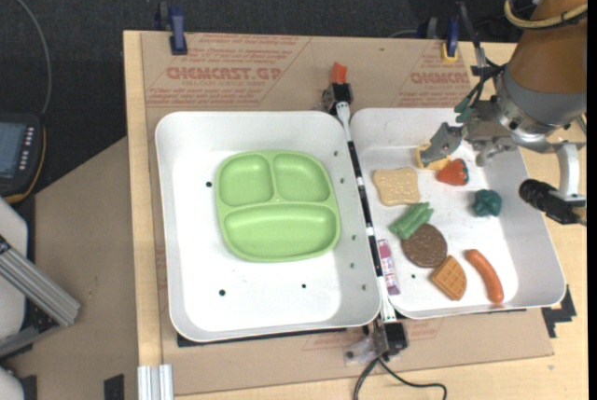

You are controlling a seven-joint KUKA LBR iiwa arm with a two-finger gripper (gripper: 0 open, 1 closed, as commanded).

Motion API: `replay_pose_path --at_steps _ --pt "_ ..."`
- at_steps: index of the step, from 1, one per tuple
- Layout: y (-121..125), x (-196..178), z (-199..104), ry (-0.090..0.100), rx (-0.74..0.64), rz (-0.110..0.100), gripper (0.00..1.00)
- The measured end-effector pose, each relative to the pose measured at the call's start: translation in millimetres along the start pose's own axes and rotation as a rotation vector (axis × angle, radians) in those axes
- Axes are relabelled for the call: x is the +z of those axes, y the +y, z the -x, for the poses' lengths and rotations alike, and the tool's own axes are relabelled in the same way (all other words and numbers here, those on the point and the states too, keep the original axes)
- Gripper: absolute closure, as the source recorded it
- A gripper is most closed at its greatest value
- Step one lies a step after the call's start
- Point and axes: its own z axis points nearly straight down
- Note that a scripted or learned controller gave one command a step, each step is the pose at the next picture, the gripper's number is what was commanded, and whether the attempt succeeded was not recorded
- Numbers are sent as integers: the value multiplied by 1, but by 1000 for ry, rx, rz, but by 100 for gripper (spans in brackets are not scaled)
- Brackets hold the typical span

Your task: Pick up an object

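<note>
The right bin (pixel 536 282) holds several toy foods: a toast slice (pixel 398 186), a green pea pod (pixel 409 221), a round brown cookie (pixel 427 246), a waffle piece (pixel 449 277), a sausage (pixel 486 275), a teal broccoli (pixel 485 201), a red tomato-like piece (pixel 452 172) and a small yellow piece (pixel 432 156). My gripper (pixel 465 150) hangs over the far part of this bin, just above the red and yellow pieces. Its fingers (pixel 445 140) are spread open, and nothing sits between them.
The left bin (pixel 187 277) carries a green divided plate (pixel 277 205). A black strip with clamps (pixel 339 95) runs between the two bins. Blue clamps (pixel 173 27) grip the bench's far edge. The arm's grey body (pixel 546 100) overhangs the right bin's far right corner.
</note>
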Motion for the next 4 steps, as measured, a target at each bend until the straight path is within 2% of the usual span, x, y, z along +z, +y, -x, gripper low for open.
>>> replay_pose_path --at_steps 1,2,3,4 --pt "-46 139 19 1 4 -7 0" --pt "-98 134 -6 3 1 -6 0" --pt "-95 124 -5 -1 2 2 100" --pt "4 27 -82 1 -12 19 100"
